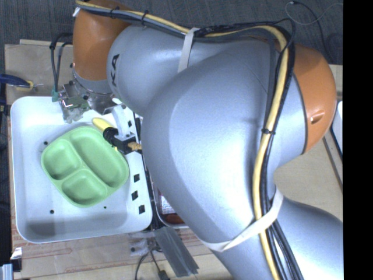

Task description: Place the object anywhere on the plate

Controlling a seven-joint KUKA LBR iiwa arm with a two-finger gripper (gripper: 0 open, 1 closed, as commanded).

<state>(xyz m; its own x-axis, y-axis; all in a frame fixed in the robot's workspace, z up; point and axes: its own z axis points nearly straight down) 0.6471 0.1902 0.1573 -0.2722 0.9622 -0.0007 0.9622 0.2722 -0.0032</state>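
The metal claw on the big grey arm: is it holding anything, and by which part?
It cannot be told. The gripper is near the green, three-compartment plastic plate, too small and blurred to show any hold.

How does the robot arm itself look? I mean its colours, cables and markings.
The arm has smooth, rounded grey shells with orange bands at two joints. A yellow cable and a black cable run together along it, held by white straps. Dark letters show partly on one shell. The gripper is small, of bare grey metal.

One green plate (84,167), one white bin (26,217)
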